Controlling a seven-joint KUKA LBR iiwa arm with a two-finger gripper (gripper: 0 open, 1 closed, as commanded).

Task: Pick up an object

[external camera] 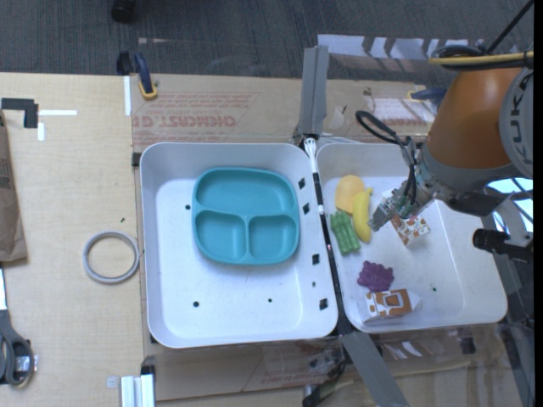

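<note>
My gripper (pixel 382 217) hangs low over the right bin (pixel 462 299), just right of a yellow banana (pixel 363 216). A small white box with red marks (pixel 413 228) lies right beside the gripper's lower right side; whether they touch is unclear. Left of the banana sits a green toy vegetable (pixel 344 231), and above it a yellow fruit (pixel 347 190). Nearer the front are a purple bunch of grapes (pixel 375 275) and a brown and white carton (pixel 389 303).
The left bin (pixel 170 303) holds a teal divided plate (pixel 247 215). A tape ring (pixel 111 256) lies on the bench at the left. The grey divider post (pixel 312 91) stands behind the bins. The arm's orange band (pixel 475 117) covers the right bin's back right corner.
</note>
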